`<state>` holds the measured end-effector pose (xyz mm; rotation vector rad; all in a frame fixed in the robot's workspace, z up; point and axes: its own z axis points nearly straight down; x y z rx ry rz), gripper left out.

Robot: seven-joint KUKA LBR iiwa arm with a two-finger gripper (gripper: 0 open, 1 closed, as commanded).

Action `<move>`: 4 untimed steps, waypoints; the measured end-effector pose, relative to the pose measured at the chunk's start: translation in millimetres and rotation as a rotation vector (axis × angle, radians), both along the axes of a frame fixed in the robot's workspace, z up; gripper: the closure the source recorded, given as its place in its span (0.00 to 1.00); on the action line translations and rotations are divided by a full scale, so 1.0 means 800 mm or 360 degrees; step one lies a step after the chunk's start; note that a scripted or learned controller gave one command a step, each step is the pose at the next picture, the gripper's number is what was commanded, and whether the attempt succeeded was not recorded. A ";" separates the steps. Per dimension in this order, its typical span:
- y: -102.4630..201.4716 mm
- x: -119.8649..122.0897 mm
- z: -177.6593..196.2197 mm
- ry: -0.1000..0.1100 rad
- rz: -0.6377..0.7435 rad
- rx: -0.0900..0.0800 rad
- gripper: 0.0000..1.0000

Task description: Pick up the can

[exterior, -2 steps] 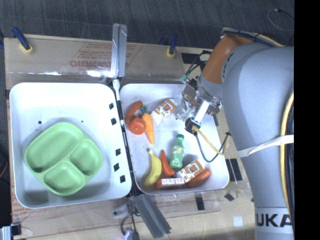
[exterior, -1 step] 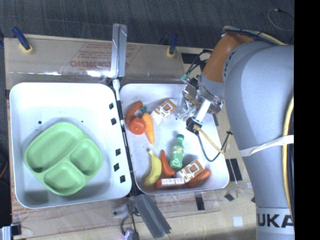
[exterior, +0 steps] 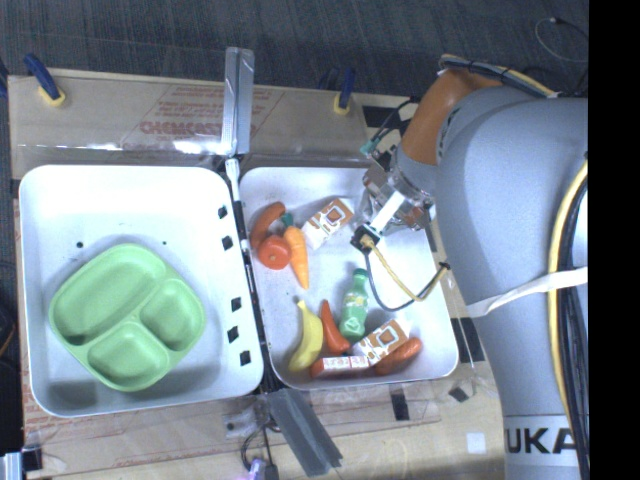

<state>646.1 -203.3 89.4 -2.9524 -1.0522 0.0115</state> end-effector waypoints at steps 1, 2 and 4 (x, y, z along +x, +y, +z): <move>-0.003 -0.063 0.103 0.0001 -0.0283 -0.0004 1.00; 0.088 -0.090 0.193 0.0000 -0.0546 -0.0009 1.00; 0.178 -0.165 0.210 0.0003 -0.0214 -0.0008 1.00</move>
